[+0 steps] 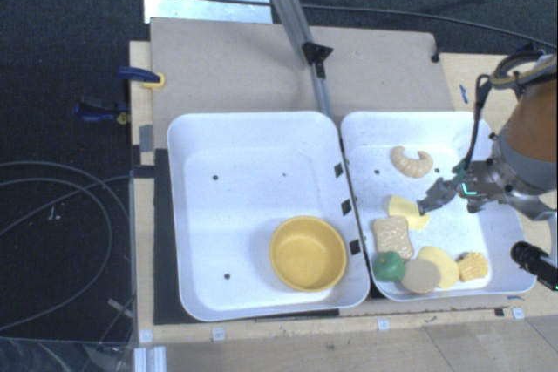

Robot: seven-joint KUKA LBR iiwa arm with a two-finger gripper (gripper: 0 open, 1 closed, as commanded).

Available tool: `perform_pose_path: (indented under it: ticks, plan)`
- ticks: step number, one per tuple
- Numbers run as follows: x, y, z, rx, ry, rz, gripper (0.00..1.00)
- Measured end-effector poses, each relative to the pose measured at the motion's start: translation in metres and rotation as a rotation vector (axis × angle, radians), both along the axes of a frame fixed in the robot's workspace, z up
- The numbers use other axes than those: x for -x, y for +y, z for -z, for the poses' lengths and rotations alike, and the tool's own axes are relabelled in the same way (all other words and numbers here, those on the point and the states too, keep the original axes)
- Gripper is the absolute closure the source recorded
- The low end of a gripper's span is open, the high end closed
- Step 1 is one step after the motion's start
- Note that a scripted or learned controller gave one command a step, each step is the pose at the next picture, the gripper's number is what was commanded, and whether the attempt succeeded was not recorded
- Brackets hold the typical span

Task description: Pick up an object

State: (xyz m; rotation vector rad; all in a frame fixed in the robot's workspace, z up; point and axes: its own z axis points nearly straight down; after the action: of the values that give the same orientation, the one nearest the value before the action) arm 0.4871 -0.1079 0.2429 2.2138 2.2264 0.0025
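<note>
Nearest the camera in the right bin [488, 128]: green piece [389, 265], tan round [420, 276], corn cob [472, 266], cracker [391, 234]. Just behind, yellow wedge [403, 209], my likely target. My tool [431, 201] sits right at its edge; can't tell whether it's released or clenched. Best to center over the wedge, drop straight, avoid the cracker. Farther back: croissant [411, 161]. Left bin [200, 135] has a yellow bowl [307, 253].

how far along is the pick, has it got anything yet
Done: the arm has reached over the right bin. In hand: the gripper sits low beside the pale yellow piece, with nothing visibly between its fingers. Left: grasping and lifting an object; the yellow bowl lies in the left bin.
</note>
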Motion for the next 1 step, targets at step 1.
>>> perform_pose_path:
  ticks: [1]
  plan:
    - [0.0000, 0.0000, -0.0001, 0.000, 0.000, 0.000, 0.00]
